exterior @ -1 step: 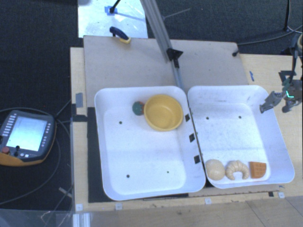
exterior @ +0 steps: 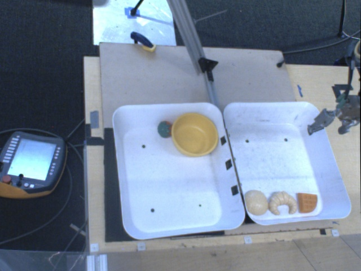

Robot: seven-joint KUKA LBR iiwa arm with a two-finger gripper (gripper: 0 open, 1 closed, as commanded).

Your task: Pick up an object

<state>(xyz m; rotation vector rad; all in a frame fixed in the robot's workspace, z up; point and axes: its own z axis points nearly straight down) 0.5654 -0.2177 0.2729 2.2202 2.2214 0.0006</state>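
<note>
My gripper (exterior: 331, 125) hangs over the far right rim of the right bin (exterior: 271, 151), its two fingers spread open with nothing between them. Along that bin's near edge lie a cream round roll (exterior: 256, 202), a pale croissant (exterior: 283, 202) and an orange-brown wedge (exterior: 307, 202), all well below and to the left of the gripper. The left bin (exterior: 163, 202) holds a yellow bowl (exterior: 194, 134) at its far side. A small dark green ball (exterior: 164, 129) touches the bowl's left side.
A metal pole (exterior: 189, 30) slants across the board behind the bins and ends in a black clamp (exterior: 207, 65). A blue and yellow clip (exterior: 142, 40) lies at the board's far left. A teach pendant (exterior: 29, 164) rests left of the bench.
</note>
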